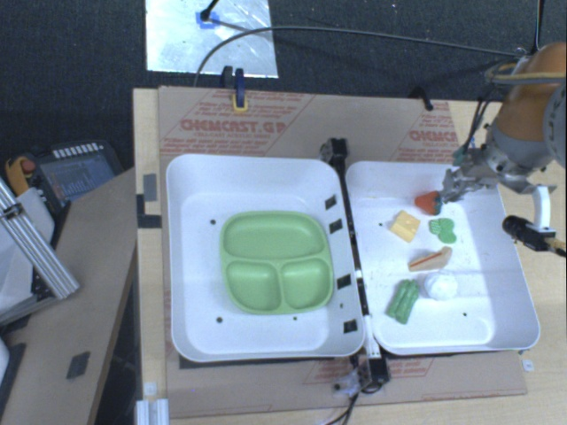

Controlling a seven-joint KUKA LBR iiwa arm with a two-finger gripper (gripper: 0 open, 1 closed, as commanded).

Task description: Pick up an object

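In the right bin (509, 321) lie several small toy foods. An orange-red piece (428, 204) sits toward the back, with a yellow block (406, 227) and a small green leafy piece (443, 230) just in front of it. Nearer the front are a tan-and-orange hot-dog shape (431, 258), a white rounded piece (440, 285) and a long green vegetable (403, 301). My gripper (454, 186) hangs at the bin's back right, just above and right of the orange-red piece; whether it touches that piece is unclear.
The left bin (190, 237) holds a green three-compartment plate (273, 262). A black divider with clips (345, 237) runs between the bins. The arm's orange and grey body (530, 113) overhangs the right bin's back corner. Cables cross behind the bench.
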